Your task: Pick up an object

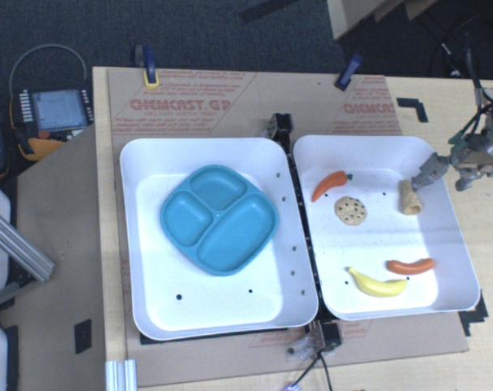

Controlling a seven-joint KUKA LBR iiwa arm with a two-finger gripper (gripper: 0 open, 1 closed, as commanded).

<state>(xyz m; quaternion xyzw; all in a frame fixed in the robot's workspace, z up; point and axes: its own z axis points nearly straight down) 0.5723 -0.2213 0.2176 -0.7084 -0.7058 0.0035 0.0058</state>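
The right bin (450,243) holds several toy foods: an orange carrot (329,183), a chocolate-chip cookie (351,210), a tan bread piece (411,198), a red-orange sausage (410,265) and a yellow banana (376,283). My gripper (446,177) hangs over the bin's far right corner, up and to the right of the bread piece. It looks open, with nothing between its fingers. Its left finger (429,172) points down toward the bread piece and stays apart from it.
The left bin (148,300) carries a blue divided plate (219,218). A black clamp strip (299,218) runs between the two bins. Cables and the arm's wrist (478,149) crowd the right edge. Bare bin floor lies between the cookie and the sausage.
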